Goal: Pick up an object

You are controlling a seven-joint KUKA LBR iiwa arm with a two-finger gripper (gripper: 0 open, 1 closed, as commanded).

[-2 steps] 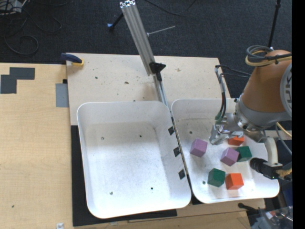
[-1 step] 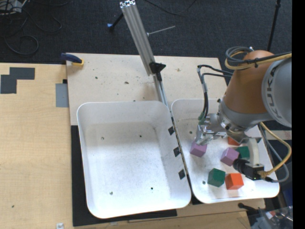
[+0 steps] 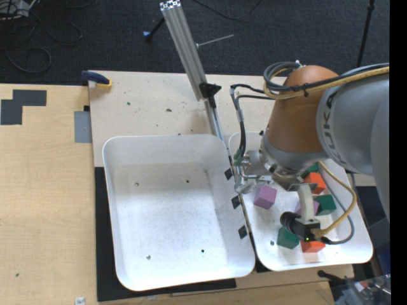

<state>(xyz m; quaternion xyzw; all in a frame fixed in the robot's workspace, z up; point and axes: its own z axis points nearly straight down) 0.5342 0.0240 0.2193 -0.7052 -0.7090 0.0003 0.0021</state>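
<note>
The right bin [image 3: 364,251] holds several small blocks. A purple block [image 3: 265,197] lies near its left wall. A green block [image 3: 287,239] and an orange block [image 3: 312,246] sit by the front rim. Another orange block [image 3: 316,182] and a green one [image 3: 327,203] show under the arm's right side, with a pale purple piece [image 3: 312,207] between them. My gripper [image 3: 252,179] hangs low over the bin's left part, just up and left of the purple block, largely covered by the orange band and grey wrist. No block is seen in its grasp.
The left bin [image 3: 107,150] stands beside the right one, their walls meeting near black tags [image 3: 236,201]. A slanted aluminium pole [image 3: 186,43] rises behind the bins. A blue and yellow clamp [image 3: 96,78] lies at the bench's far left corner. Cables loop around the wrist.
</note>
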